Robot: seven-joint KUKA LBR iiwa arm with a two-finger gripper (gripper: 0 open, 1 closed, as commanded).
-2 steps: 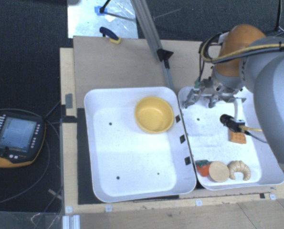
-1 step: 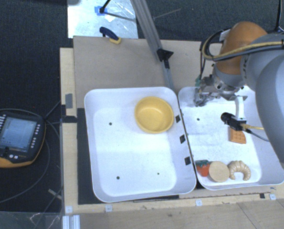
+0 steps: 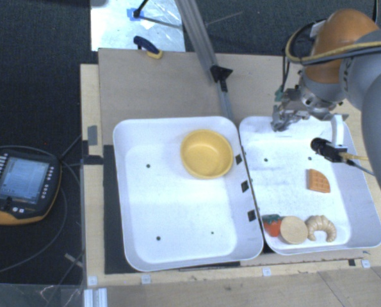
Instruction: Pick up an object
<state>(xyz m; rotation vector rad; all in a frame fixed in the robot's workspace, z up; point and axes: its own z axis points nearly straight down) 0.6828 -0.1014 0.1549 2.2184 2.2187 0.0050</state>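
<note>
the hand (image 3: 283,121), grip state i cannot tell, is hovering at the right white bin's (image 3: 260,171) far rim, with the flat orange waffle piece (image 3: 317,181) lying toward the near-right.

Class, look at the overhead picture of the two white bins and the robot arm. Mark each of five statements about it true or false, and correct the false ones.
1. The yellow bowl sits in the left bin. True.
2. The croissant lies in the left bin. False: it lies in the right bin, near its front edge.
3. The pincer hangs over the back left corner of the right bin. True.
4. The waffle touches the yellow bowl. False: they are apart, in different bins.
5. The round biscuit lies between the red vegetable and the croissant. True.
</note>
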